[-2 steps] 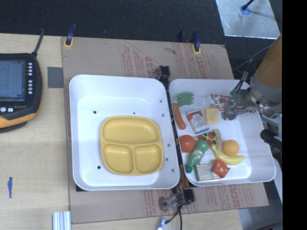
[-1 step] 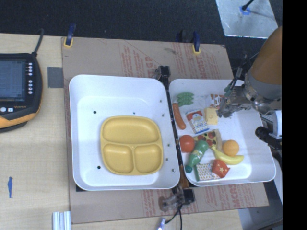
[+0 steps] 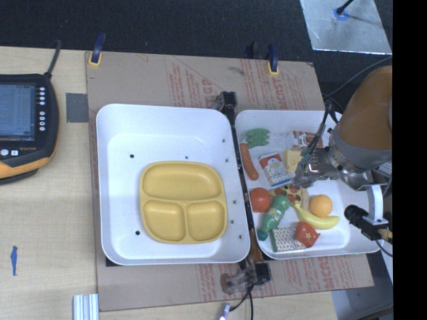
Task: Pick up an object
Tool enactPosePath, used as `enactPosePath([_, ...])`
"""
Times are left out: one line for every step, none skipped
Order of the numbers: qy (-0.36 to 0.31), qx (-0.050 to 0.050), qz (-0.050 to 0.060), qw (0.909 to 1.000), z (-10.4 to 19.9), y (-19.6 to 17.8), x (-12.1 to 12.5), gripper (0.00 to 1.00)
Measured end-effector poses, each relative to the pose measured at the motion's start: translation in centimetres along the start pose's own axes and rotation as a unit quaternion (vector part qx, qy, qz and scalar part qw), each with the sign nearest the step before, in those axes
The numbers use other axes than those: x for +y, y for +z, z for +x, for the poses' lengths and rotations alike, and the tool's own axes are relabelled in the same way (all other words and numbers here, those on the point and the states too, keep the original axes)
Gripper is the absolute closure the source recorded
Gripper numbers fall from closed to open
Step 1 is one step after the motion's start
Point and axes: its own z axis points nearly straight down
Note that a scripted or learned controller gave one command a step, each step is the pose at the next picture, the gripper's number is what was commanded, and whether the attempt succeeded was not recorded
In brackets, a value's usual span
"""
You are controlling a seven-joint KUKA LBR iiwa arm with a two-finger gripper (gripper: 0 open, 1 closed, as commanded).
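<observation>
The right bin [image 3: 347, 245] holds several toy foods: a green leafy piece [image 3: 257, 137], a sausage [image 3: 249, 161], a small white and red packet [image 3: 273, 168], a tomato [image 3: 259, 199], a green bottle [image 3: 272, 216], a banana [image 3: 319, 218], an orange [image 3: 321, 205] and a red piece [image 3: 306, 234]. My gripper [image 3: 305, 171] hangs low over the middle of this bin, just right of the packet and above the banana. The arm's grey and orange wrist covers the bin's right part.
The left bin [image 3: 117, 179] carries a yellow divided plate [image 3: 183, 201]. A tablet-like pendant [image 3: 23, 129] lies at the far left on the bench. Clamps [image 3: 227, 101] sit at the bins' shared edge, and a cable fitting [image 3: 243, 279] lies below it.
</observation>
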Motion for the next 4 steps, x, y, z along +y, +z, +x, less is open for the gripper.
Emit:
enactPosePath([0.000, 0.000, -0.001, 1.0000, 0.0, 0.0, 0.0, 0.00])
enactPosePath([-0.001, -0.001, 0.000, 1.0000, -1.3, 7.8, 4.8, 0.00])
enactPosePath([0.001, 0.001, -0.001, 1.0000, -1.3, 7.5, 12.2, 0.00])
enactPosePath([-0.001, 0.000, -0.001, 1.0000, -1.4, 6.4, 12.3, 1.00])
